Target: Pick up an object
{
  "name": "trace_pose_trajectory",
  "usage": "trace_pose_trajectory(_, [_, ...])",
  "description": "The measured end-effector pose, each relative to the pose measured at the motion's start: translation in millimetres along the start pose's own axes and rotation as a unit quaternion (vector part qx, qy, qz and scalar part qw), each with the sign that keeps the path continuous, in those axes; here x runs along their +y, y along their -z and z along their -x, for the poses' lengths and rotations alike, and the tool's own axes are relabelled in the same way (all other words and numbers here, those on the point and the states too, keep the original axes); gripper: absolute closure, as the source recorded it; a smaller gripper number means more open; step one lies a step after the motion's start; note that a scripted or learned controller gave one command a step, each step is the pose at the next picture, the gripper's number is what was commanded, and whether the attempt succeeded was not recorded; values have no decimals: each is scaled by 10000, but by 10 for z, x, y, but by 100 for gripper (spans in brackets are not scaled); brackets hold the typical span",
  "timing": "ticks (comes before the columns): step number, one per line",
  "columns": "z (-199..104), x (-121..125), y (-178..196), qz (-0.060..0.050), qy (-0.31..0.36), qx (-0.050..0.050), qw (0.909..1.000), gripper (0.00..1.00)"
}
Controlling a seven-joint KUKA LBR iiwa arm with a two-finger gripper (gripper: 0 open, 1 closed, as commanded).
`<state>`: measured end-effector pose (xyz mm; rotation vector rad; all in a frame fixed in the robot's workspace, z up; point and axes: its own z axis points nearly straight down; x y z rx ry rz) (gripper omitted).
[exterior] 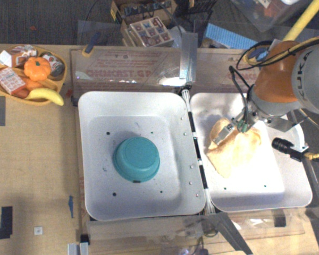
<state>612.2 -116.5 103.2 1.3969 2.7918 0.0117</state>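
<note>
Two white bins sit side by side. At right of the frame, the gripper (239, 126) touches a yellowish cloth (235, 149) in the right bin (287, 193); its grip cannot be told. Arm lettering (312, 89) is unreadable.

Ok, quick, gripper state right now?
Gripper: down on the tan cloth in the right bin; open or shut cannot be told.

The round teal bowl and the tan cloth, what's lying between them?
In the camera view, between teal bowl and tan cloth lie bare white bin floor and the bins' adjoining rims.
</note>
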Motion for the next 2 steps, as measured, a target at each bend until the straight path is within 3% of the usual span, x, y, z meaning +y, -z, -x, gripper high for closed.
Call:
trace_pose_trajectory(1, [-122, 89, -117, -37, -279, 26, 9996, 0])
trace_pose_trajectory(2, [-110, 105, 0, -5, -286, 13, 9996, 100])
